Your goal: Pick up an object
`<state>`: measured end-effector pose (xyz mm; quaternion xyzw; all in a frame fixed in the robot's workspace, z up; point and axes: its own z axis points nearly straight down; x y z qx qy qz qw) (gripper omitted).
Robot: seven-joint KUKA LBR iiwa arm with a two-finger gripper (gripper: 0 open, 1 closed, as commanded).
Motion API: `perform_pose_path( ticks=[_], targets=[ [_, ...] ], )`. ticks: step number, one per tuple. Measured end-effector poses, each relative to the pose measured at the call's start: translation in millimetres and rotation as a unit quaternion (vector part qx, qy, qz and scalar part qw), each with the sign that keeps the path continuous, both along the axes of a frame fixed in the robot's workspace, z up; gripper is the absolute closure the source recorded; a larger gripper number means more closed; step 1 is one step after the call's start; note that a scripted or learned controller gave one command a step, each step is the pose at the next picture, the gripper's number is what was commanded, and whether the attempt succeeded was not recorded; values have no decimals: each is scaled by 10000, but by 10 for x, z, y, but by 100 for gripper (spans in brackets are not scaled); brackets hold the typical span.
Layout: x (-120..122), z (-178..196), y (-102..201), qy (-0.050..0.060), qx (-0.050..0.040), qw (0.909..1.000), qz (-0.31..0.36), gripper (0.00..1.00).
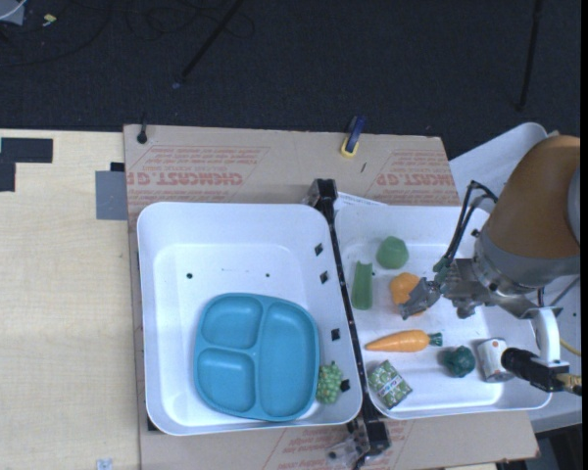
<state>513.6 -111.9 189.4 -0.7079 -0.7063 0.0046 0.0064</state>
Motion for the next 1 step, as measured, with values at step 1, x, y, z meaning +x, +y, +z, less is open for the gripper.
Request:
perform_pose_path(
  ticks=[1],
  targets=[
    [31,64,-3,-69,-11,10000,11,0]
  ],
)
